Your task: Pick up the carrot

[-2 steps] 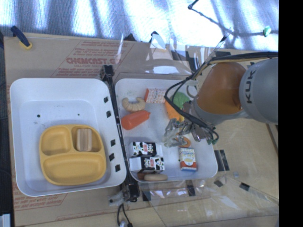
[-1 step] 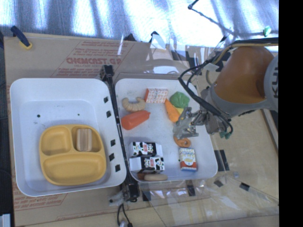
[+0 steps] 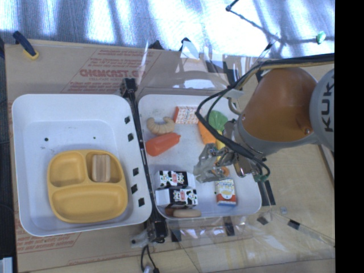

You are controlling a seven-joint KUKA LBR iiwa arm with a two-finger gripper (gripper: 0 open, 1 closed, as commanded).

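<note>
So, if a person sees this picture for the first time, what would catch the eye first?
Probably the arm's big orange band, looming over the right bin, with the gripper low among the toy food. Next, the yellow divided plate in the left bin, and the orange carrot lying apart from the gripper.

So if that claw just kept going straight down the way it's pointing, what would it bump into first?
Probably the white floor of the right bin, close beside the small juice carton. The gripper hangs right of the carrot, though depth is hard to judge.
</note>
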